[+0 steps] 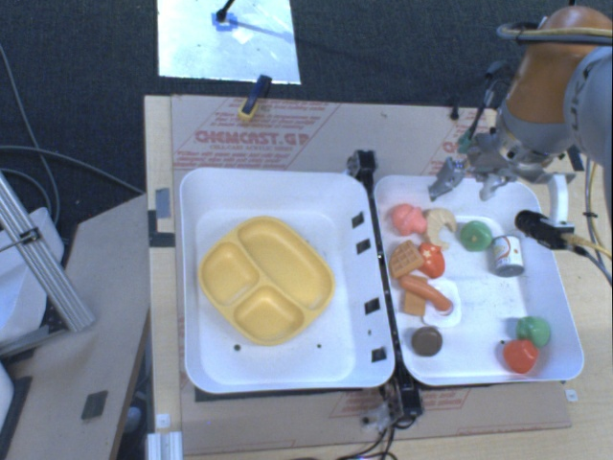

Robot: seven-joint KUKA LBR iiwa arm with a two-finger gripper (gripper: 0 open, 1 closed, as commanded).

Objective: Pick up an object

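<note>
Green ball point(474, 236), round, glossy

- One camera sits fixed above the desk point(287, 123), looking down at a slant.
- It stands far enough back to take in both white bins point(278, 195), side by side.
- The arm point(556, 75) enters from its right.

Glossy yellow plastic tray point(265, 278), smooth white plastic bins point(278, 195), matt cardboard underlay point(287, 134).
</note>
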